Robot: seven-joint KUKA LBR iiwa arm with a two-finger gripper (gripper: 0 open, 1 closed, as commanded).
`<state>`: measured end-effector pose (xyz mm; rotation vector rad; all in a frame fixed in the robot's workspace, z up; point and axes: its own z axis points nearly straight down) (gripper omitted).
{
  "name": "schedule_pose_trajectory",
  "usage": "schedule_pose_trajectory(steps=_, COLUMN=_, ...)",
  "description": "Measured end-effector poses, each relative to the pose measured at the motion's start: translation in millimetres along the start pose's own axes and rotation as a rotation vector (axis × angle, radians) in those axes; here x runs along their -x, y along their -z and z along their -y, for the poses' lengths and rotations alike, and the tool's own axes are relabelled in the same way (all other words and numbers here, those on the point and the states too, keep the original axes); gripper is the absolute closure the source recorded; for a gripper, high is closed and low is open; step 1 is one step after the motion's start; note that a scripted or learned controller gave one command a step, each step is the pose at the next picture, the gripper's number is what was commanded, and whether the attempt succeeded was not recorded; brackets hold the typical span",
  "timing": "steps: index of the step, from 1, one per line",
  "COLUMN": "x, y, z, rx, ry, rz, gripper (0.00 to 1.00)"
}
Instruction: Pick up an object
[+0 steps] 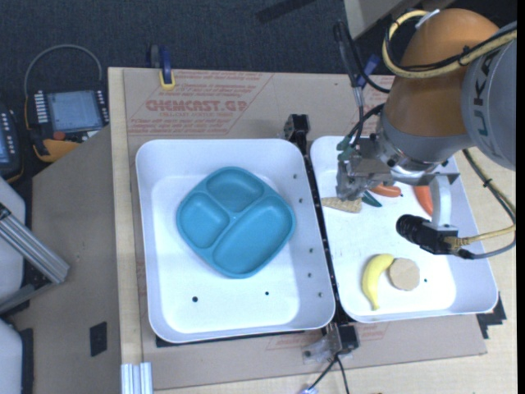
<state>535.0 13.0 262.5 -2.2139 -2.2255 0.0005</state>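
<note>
Nearest, a banana (373, 279) and round cookie (404, 274) lie untouched. Whether the jaws (354, 189) grip cannot be told; poised over a tan cracker (342, 205), they might slip off it.

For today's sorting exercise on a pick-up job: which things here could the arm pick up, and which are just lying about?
Part of the job:
- tool, low in the right bin
- tan piece beside the tool
- banana
- round tan slice
- orange piece

Lying about:
- blue divided plate in the left bin
- clamp on the board edge
- handheld screen
</note>
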Motion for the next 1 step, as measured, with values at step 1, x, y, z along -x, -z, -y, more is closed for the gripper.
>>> schedule_pose_trajectory(steps=1, x=-51.3, y=-5.4, z=12.5, rx=-0.001, ry=0.001, rz=-0.001, gripper=1.0)
